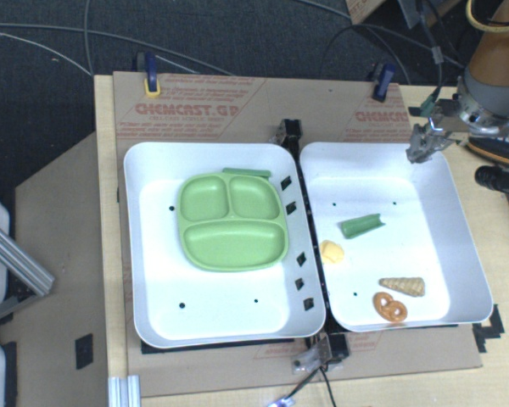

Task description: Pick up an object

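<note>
Gripper (pixel 421 145) hovers over the right bin's (pixel 467 253) far rim, grip state unclear, probably staged above the green piece (pixel 360 225).

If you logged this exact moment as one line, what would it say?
task: pick up an object | gripper: over right bin's far corner, holding nothing | right bin: green piece, pretzel | left bin: green divided plate

the right bin (pixel 458 253) has open floor across its far half and right side. the green piece (pixel 360 225), yellow piece (pixel 332 251), cone (pixel 405 286) and pretzel (pixel 391 308) lie apart, with gaps between them.
</note>
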{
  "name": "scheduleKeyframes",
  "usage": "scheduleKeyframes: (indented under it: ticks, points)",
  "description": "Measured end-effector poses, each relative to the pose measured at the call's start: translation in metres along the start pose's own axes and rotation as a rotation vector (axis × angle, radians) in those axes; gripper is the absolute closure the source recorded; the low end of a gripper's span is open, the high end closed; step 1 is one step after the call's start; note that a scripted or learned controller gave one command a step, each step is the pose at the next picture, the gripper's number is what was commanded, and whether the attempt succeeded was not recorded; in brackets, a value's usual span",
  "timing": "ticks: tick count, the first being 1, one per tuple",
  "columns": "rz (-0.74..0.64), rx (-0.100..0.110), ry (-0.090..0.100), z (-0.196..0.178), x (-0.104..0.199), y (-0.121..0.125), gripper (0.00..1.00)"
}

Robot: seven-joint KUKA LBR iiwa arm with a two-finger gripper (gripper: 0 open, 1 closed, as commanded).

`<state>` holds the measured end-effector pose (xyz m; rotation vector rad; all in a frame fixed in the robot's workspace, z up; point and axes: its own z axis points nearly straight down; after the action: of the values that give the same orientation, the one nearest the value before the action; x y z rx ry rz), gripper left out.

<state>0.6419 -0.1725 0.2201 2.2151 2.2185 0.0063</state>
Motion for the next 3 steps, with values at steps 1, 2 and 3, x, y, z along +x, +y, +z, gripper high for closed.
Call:
scheduleKeyframes:
  ticks: [1,2,3]
  points:
    - [0.000,0.005,0.001,-0.006,0.000,0.001,1.00]
    - [-0.004,0.005,0.004,-0.009,0.052,0.014,1.00]
    - [-0.004,0.006,0.004,-0.004,0.106,0.024,1.00]
